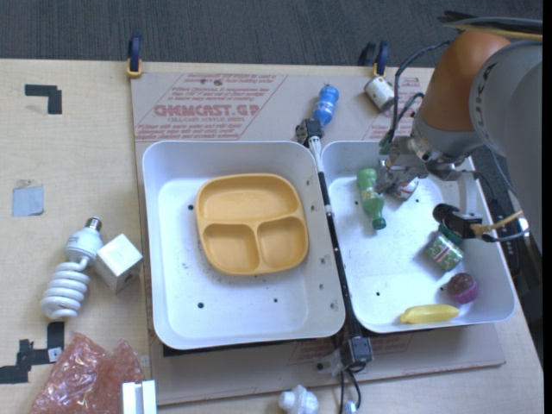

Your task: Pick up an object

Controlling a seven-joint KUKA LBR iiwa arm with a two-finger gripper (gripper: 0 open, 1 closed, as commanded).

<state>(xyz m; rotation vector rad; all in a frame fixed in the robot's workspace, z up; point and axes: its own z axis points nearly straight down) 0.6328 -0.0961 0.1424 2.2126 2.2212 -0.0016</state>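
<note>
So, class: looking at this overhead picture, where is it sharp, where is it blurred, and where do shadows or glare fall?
Camera view: the divided yellow plastic tray is crisp and evenly lit; the left white bin shows soft shadow along its wall and no harsh glare; the grey arm's orange band looks soft at close range; the gripper is too blurred to read.

I log: just left of my pincer point(398, 178), glossy green plastic bottle point(372, 198); farther left, matt yellow plastic tray point(252, 223); smooth white bins point(164, 257).
</note>
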